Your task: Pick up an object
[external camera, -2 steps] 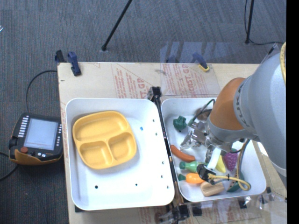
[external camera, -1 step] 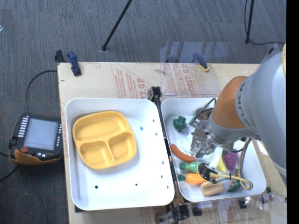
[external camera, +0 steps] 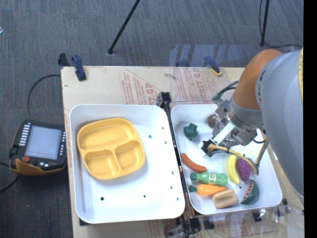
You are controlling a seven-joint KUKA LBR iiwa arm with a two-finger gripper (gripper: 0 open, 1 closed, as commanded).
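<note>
In the right bin (external camera: 198, 117) lie toy foods (external camera: 210, 178); left bin (external camera: 130, 192) holds 1 tray (external camera: 110, 148).

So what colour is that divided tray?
The divided tray is yellow, plain to see in the camera view.

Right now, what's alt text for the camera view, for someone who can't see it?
A grey robot arm reaches in from the right, its hand over the right bin of toy food: sausage, green bottle, carrot, banana, purple grapes. The left bin holds a yellow divided tray.
</note>
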